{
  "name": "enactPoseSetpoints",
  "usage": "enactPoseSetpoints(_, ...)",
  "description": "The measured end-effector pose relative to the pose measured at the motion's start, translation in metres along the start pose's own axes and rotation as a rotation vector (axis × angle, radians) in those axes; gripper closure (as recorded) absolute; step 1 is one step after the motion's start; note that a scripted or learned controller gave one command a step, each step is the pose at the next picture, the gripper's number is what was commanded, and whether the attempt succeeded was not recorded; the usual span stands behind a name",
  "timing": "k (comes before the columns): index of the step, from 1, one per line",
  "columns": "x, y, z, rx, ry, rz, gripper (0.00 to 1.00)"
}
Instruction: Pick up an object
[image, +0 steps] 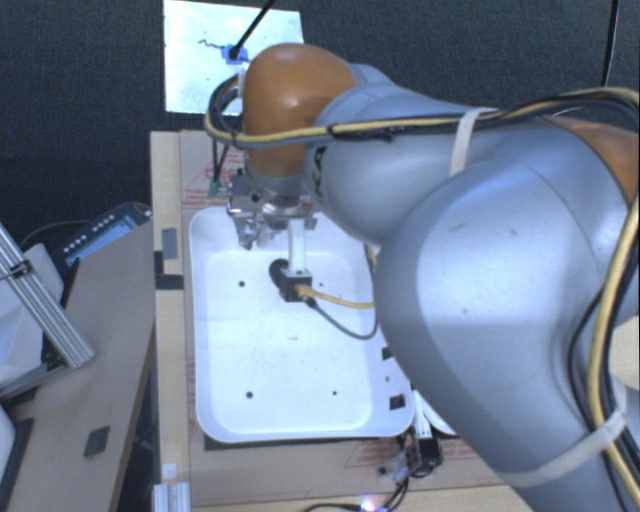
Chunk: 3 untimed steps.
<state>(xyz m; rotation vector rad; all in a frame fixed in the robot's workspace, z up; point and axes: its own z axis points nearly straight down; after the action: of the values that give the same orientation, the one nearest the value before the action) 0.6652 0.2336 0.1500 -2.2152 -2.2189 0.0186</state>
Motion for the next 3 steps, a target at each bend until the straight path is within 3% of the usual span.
enactPoseSetpoints(1,-0.010,0.003,-0.150,-0.028,0.009,0.002,1.00)
enactPoseSetpoints(2,0.000,0.000,0.013,0.000,0.000,-0.002,1.00)
enactPoseSetpoints(3,-0.014,0.004,-0.131,-0.028,0.009,0.000,1.00)
